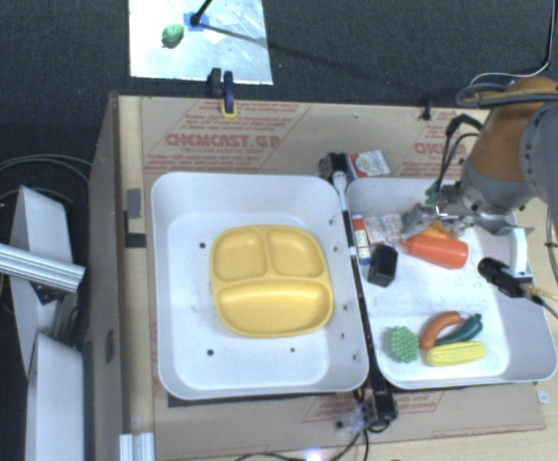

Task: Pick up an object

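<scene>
Cardboard-topped worktop (pixel 259 128) w/ two white bins. Right bin (pixel 538 349), near edge: corn (pixel 454 354), green veg (pixel 403 344), sausage (pixel 439 326). Farther: black block (pixel 382 264), orange carrot (pixel 436 249). End effector (pixel 439 215) just above carrot; grip state can't tell. Left bin (pixel 178 257): yellow tray (pixel 270 279).

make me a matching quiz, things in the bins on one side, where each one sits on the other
Things:
1. yellow divided plate
2. carrot
3. corn cob
4. black block

Places:
A. right bin, near front edge
B. left bin, middle
C. right bin, beside the divider between bins
D. right bin, just below the gripper

Pairs: 1-B, 2-D, 3-A, 4-C
</scene>
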